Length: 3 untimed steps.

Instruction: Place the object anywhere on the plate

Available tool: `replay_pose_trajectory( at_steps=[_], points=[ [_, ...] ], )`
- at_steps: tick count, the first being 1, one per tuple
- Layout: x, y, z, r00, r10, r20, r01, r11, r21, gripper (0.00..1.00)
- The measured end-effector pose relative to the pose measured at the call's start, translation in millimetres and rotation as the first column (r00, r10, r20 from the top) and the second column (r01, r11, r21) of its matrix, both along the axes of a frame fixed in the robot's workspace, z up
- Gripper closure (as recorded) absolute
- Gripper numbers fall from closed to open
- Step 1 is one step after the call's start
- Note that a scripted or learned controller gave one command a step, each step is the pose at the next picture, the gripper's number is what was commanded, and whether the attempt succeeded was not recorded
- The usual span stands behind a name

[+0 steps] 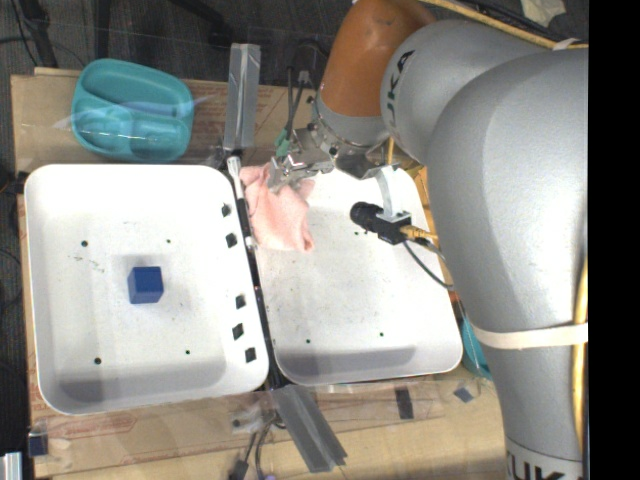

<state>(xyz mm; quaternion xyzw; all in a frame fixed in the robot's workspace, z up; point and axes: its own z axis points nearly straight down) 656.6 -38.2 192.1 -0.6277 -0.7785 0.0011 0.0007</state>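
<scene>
Blue cube [146,284] alone in left bin [60,368], pink cloth [280,216] in right bin [420,353]

Soft pink cloth [279,216], smooth white plastic bins [60,268], glossy grey arm [500,168].

Blue cube [146,284] in white left bin [60,198], pink cloth [278,216], turquoise container [132,109], orange-banded grey arm [480,148]

Fingers [288,168] over pink cloth [278,216], blue cube [146,284]
</scene>
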Motion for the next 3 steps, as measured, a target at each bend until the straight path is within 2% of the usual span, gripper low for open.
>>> replay_pose_trajectory(
  at_steps=[1, 2, 3],
  points=[
    [-11.5, 63.6, -1.0, 0.992, -0.127, -0.003, 0.127, 0.992, -0.001, 1.00],
    [-76.1, 114.2, -0.6, 1.000, -0.007, 0.000, 0.007, 1.000, 0.000, 1.00],
    [-59.1, 171.7, -79.7, 0.997, -0.078, -0.005, 0.078, 0.997, -0.001, 1.00]
  ],
)
